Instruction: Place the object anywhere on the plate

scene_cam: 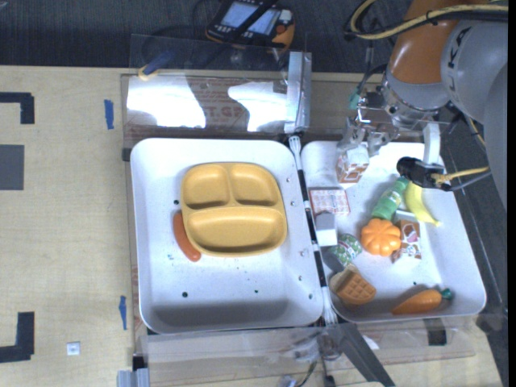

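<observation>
One yellow plate (233,208), one sausage (185,237), one pumpkin (380,237), one carrot (420,301)

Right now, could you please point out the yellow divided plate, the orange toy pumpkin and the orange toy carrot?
Yellow divided plate (234,208), camera view, centre ridge.
Orange toy pumpkin (380,237), camera view, body.
Orange toy carrot (417,301), camera view, body.

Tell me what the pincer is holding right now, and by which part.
The pincer has a small brown-and-white carton directly below it in the right white bin, seemingly gripped at its top, but whether it truly holds it cannot be told.
</observation>
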### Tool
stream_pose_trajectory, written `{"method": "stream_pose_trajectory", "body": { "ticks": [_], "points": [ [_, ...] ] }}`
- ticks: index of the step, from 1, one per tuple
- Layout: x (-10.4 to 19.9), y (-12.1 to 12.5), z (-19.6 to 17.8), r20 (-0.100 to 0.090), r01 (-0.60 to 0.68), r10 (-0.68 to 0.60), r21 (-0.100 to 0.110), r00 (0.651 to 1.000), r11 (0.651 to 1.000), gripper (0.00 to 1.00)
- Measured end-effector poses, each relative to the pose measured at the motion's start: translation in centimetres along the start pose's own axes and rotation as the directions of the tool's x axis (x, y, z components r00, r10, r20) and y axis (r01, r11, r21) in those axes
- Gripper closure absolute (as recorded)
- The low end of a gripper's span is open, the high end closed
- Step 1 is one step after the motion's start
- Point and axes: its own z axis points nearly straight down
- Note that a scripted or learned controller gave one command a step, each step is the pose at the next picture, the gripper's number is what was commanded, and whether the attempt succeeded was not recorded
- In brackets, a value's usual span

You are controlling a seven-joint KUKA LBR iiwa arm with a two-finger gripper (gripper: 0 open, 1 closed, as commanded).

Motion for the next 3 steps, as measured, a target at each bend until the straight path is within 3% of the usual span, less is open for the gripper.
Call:
{"method": "stream_pose_trajectory", "body": {
  "ticks": [1, 2, 3],
  "points": [
    [-1.3, 0.1, -2.0, 0.000, 0.213, -0.213, -0.003, 0.977, 0.977, 1.00],
    [3.7, -0.3, 0.8, -0.002, 0.503, -0.503, 0.000, 0.864, 0.864, 1.00],
    [10.4, -0.7, 1.8, 0.002, 0.538, -0.538, -0.004, 0.843, 0.843, 1.00]
  ]
}}
